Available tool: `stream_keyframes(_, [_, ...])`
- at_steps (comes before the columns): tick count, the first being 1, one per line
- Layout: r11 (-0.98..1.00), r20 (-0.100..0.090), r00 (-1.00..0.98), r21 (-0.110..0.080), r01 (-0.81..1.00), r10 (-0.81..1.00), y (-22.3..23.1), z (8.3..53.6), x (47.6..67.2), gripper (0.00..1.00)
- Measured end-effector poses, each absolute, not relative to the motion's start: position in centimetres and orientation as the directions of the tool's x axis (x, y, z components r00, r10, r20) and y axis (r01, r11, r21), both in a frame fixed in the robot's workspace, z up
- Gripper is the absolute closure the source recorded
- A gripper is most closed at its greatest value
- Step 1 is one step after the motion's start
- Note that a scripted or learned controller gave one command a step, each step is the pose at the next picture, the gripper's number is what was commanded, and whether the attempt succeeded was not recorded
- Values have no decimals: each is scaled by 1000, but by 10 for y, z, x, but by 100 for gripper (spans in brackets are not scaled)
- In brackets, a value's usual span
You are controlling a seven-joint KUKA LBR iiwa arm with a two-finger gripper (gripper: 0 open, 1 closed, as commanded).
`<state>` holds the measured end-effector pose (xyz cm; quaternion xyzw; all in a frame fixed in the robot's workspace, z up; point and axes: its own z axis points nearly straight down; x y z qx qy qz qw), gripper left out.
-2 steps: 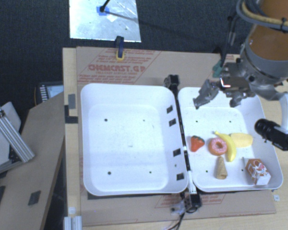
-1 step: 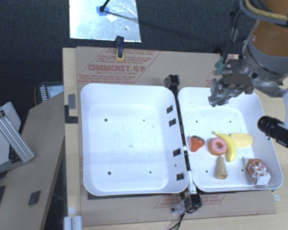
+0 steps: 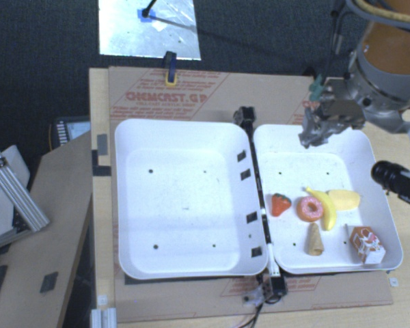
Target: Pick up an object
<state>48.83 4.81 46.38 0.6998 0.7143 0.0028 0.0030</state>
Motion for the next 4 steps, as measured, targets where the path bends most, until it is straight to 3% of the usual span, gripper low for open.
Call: stream_keyframes(4, [50, -1, -50, 19, 999, 999, 48, 508, 491, 100])
